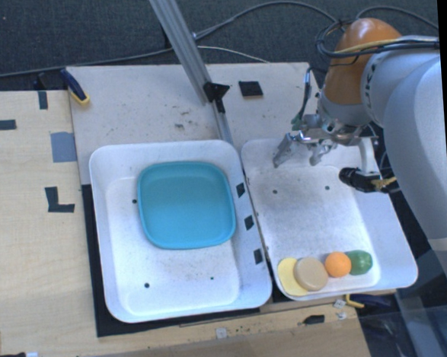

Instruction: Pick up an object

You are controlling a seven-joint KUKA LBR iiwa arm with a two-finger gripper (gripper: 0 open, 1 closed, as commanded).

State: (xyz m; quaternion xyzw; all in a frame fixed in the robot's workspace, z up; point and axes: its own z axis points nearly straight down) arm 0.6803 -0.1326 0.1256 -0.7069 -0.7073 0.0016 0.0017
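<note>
Along the near edge of the right bin (317, 205) lie a yellow flat piece (288, 278), a tan round piece (311, 273), an orange ball (337, 264) and a green ball (360, 261), packed in a row. My gripper (298, 155) hangs over the far end of the same bin, open, its two grey fingers spread apart with nothing between them. It is well away from the row of objects. A teal square plate (185, 204) lies in the left bin (124, 280).
A slanted metal pole (192, 58) rises behind the bins, ending near the divider between them. A black cable clip (359, 180) juts from the arm over the right bin's far right side. Tape marks dot the wooden bench at left.
</note>
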